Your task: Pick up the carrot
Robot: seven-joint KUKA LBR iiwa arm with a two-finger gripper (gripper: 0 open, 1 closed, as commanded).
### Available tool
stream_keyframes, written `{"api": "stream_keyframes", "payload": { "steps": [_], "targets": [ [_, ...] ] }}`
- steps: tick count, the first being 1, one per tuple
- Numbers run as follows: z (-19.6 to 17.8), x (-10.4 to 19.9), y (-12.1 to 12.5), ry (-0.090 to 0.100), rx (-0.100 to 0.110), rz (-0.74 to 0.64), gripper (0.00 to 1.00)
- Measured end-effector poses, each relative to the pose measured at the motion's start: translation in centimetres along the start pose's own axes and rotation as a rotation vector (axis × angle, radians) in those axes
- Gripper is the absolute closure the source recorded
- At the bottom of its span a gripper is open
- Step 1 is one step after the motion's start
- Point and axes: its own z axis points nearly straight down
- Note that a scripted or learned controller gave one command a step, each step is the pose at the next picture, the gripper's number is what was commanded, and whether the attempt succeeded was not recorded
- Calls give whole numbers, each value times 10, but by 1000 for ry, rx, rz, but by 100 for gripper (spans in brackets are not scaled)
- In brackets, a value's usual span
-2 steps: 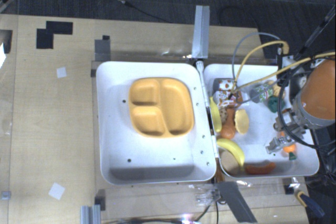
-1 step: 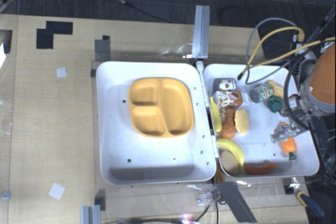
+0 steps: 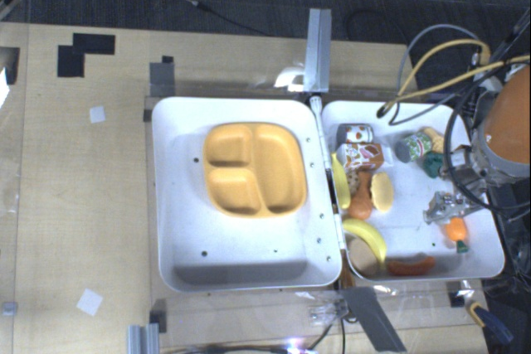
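1. The tool [image 3: 442, 210] is seen low over the right bin [image 3: 489, 265], near its right wall.
2. How far its jaws are parted cannot be told.
3. The carrot [image 3: 456, 231] lies just below and right of the tool, seemingly touching it.
4. A red sausage [image 3: 410, 265] lies below-left; a banana [image 3: 367, 237] farther left.

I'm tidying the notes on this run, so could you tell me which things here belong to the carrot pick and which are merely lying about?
Job:
carrot
gripper
right bin

Lying about:
yellow divided tray
left bin
banana
red sausage
small can
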Motion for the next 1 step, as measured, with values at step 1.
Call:
{"api": "stream_keyframes", "payload": {
  "steps": [1],
  "targets": [
    [89, 46, 17, 5, 6, -77, 100]
  ]
}}
